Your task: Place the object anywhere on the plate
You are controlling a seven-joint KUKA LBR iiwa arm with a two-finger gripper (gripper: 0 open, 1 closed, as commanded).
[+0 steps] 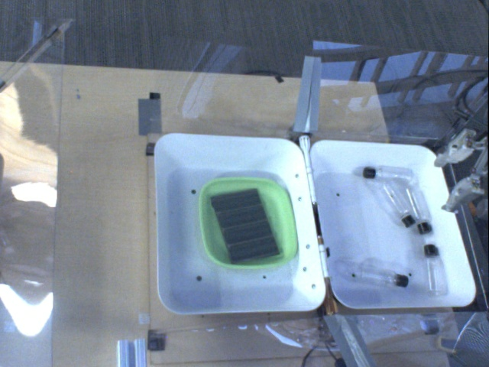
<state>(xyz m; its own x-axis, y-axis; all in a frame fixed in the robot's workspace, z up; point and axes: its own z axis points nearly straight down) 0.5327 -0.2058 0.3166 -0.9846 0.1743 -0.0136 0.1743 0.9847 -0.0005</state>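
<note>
Gripper (464, 170) at right bin's (336, 167) far right edge, finger state can't tell, carrying nothing visible. Clear vials (397, 197) lie scattered there; green plate (286, 220) in left bin already bears dark block (243, 225). Best: descend on one isolated vial, grip across its body

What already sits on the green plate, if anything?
Occupied: a dark ribbed block lies flat on the green plate; the clear tubes lie in the right bin.

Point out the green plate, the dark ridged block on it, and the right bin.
green plate (208, 214): camera view, left rim.
dark ridged block (244, 225): camera view, middle of its top.
right bin (348, 228): camera view, bare floor, left part.
</note>
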